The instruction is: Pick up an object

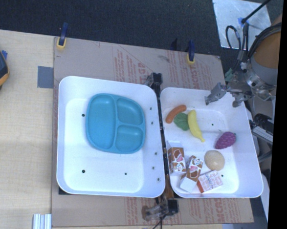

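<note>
The pick looks not yet begun. The gripper [227, 94] hangs at the far right corner of the right bin [246, 192], its two fingers spread with nothing between them. Every candidate lies loose in that bin: carrot [176, 113], yellow banana [196, 125], purple grapes [225, 140], a pale round roll [214, 160] and small cartons [176, 160]. The left bin [70, 175] holds a blue divided plate [116, 123].

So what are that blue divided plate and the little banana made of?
The blue plate looks like moulded plastic: one even colour, rounded compartments, a soft matte sheen. The banana seems a plastic toy, uniformly bright yellow and smooth, though rubber or foam can't be ruled out.
</note>
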`<action>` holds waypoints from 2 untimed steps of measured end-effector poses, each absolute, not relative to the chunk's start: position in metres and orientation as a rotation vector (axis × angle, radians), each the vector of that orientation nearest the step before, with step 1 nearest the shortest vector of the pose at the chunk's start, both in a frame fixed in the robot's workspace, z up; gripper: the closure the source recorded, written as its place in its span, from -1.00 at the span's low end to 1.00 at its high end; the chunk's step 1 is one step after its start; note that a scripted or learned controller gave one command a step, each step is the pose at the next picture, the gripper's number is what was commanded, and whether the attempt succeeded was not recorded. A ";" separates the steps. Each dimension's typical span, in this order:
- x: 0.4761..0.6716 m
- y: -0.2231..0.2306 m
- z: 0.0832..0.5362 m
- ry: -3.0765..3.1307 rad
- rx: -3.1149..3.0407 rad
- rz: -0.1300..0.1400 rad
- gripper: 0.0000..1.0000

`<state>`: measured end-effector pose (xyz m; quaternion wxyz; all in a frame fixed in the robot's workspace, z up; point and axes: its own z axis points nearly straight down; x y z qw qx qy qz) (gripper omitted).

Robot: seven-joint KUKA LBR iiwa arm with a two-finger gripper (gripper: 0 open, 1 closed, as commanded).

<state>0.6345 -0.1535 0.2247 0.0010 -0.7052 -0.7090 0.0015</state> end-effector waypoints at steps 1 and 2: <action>0.624 -0.123 0.097 -2.225 -2.210 0.009 -1.00; 0.648 -0.096 0.093 -2.228 -2.215 0.008 -1.00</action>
